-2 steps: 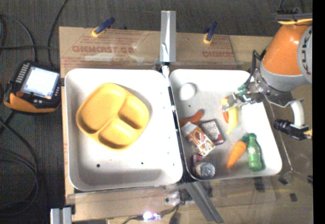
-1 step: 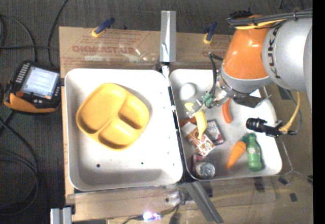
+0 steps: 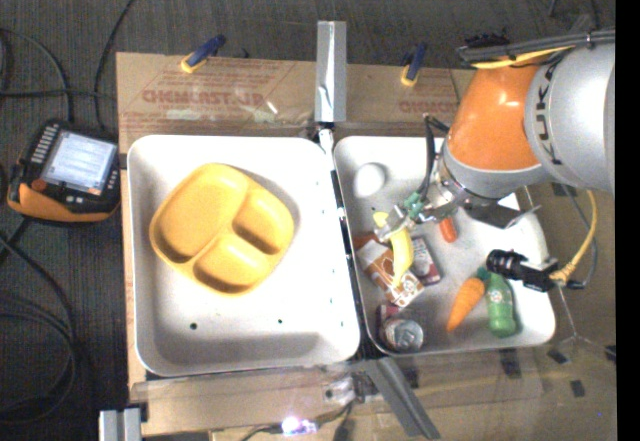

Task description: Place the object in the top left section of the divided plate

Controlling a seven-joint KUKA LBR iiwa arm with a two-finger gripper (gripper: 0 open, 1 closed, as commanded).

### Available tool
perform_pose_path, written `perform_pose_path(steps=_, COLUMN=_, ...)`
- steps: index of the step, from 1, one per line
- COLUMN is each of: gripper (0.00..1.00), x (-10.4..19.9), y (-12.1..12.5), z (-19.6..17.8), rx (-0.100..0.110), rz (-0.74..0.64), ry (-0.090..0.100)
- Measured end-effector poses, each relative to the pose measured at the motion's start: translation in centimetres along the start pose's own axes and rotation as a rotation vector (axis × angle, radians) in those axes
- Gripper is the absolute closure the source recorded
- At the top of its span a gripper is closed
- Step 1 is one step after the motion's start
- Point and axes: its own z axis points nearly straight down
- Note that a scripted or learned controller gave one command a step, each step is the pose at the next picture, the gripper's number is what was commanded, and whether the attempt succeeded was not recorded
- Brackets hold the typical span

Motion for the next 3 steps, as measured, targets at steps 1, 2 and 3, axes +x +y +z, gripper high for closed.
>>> perform_pose_path(steps=1, gripper=0.0, x=0.0, y=0.0, z=0.0, rx=0.0, rz=0.0, ry=0.0)
perform_pose_path(steps=2, gripper=1.0, x=0.0, y=0.0, z=-0.6, rx=0.003, rz=-0.001, ry=0.002)
perform_pose_path(steps=3, gripper=1.0, x=-5.7, y=-6.7, z=6.7, rx=-0.002, rz=-0.036, ry=0.001)
